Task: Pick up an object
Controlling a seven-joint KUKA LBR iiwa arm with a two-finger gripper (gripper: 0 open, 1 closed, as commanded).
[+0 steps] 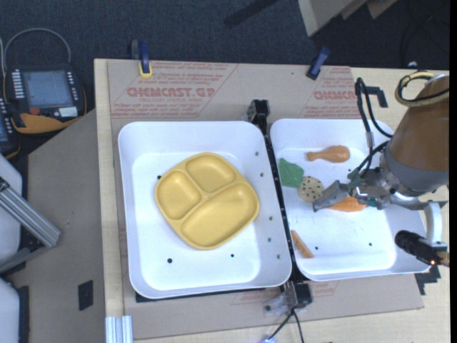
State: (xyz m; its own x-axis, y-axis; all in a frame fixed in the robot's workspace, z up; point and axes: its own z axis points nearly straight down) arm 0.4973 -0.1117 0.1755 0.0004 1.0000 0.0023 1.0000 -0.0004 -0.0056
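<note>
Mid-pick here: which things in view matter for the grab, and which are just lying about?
In play: gripper, orange carrot-like piece beside it, speckled cookie, green leaf, drumstick, small orange stick, right bin.

Lying about: yellow divided plate, left bin.

The arm point(423, 145) runs off the right edge. It covers the right bin's point(343, 259) far side. The carrot point(348, 206) lies partly under the gripper point(327, 197); whether the jaws touch it is unclear.
</note>
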